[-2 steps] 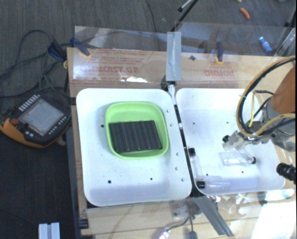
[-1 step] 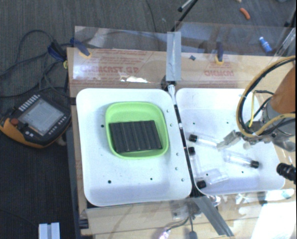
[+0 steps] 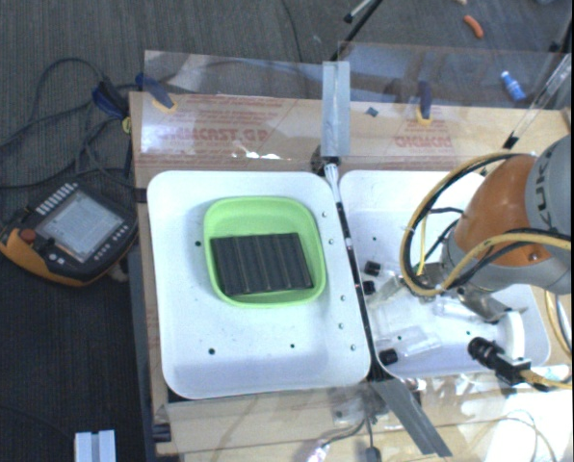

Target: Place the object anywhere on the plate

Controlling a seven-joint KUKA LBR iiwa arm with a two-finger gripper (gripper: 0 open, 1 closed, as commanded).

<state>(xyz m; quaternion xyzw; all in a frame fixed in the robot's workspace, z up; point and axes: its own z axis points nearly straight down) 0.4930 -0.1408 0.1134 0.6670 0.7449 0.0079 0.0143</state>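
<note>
A green square plate [image 3: 220, 221] sits in the left white bin [image 3: 181, 306], toward its back. A dark grey ribbed rectangular object [image 3: 263, 265] lies flat on the plate, covering its middle and front. The arm, with its orange band [image 3: 494, 210], reaches into the right bin [image 3: 374, 210] from the right. My gripper [image 3: 403, 306] hangs low over the right bin's left half, apart from the plate and the object. Cables and the arm body hide much of it.
Yellow and black cables [image 3: 427, 229] loop around the wrist over the right bin. A metal divider [image 3: 335, 114] stands behind the gap between the bins. A teach pendant [image 3: 70, 234] lies on the floor at left.
</note>
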